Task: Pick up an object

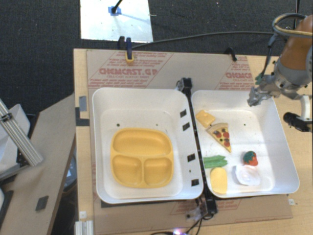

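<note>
On the bench, the right bin is holding the pizza slice, lying down-left of the gripper that is hovering at the far rim, grip state unclear.

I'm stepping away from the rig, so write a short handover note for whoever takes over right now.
Gripper: above the far right corner of the right bin, holding nothing visible.
Right bin holds: cheese wedge, pizza slice, green bean pod, yellow piece, strawberry, white piece.
Left bin holds a yellow divided plate.
Done: nothing picked.
Left: descend, grasp one object, lift.
</note>
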Motion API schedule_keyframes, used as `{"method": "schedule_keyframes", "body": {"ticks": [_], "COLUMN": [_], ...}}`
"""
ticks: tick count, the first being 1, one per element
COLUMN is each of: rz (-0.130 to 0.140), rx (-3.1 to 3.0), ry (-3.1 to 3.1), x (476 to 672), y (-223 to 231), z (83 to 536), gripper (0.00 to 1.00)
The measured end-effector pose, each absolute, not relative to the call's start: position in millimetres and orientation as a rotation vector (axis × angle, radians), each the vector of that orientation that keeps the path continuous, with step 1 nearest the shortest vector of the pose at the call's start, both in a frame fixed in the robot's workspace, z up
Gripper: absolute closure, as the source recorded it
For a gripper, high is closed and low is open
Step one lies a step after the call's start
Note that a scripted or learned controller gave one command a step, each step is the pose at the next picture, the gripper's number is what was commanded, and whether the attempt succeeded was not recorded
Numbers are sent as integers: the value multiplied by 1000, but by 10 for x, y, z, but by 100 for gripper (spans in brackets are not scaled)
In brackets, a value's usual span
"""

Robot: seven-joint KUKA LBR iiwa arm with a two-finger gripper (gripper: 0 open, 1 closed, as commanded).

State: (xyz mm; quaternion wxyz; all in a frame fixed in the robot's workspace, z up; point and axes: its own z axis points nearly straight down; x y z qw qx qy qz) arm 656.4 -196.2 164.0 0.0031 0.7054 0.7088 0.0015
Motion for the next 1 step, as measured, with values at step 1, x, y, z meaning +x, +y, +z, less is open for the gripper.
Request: {"method": "schedule_keyframes", "body": {"ticks": [1], "rz": [6], "rx": [2210], "ry": [2224], "x": [6628], "y": [-1871], "z": [2207], "gripper": [100]}}
